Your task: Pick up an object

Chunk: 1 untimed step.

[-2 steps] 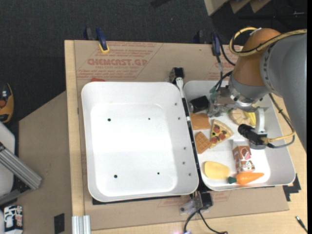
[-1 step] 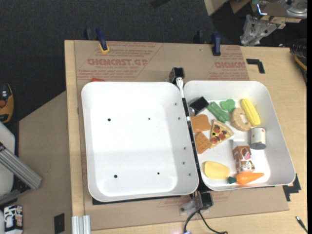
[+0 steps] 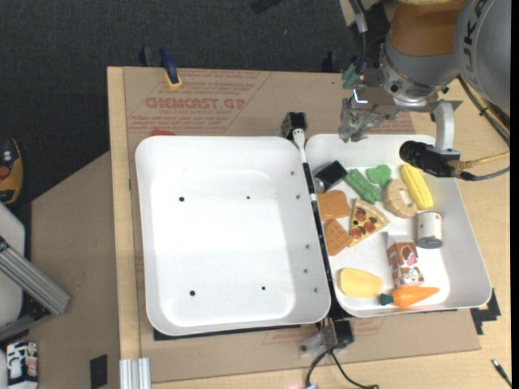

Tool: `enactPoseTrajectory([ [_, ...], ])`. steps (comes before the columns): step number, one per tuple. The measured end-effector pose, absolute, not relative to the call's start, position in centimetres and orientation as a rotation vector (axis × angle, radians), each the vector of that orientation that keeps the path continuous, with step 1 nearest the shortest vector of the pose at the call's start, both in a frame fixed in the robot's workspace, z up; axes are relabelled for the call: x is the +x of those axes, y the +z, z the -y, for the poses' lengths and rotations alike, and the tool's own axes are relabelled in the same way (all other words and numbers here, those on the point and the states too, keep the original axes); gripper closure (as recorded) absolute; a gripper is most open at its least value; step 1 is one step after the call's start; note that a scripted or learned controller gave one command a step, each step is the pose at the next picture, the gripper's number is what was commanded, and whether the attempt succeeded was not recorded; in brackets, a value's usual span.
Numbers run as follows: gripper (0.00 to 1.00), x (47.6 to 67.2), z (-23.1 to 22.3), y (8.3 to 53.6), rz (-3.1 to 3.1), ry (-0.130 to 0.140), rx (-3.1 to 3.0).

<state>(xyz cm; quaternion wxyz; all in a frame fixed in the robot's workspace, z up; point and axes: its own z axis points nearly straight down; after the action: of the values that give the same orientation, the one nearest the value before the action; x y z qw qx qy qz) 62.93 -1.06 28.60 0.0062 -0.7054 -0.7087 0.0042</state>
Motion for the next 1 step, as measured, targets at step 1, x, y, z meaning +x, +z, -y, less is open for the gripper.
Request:
enactPoseTrajectory([
  [1, 1.0, 61.04, -6.8, 17.69, 2.222, 0.011, -2.205],
])
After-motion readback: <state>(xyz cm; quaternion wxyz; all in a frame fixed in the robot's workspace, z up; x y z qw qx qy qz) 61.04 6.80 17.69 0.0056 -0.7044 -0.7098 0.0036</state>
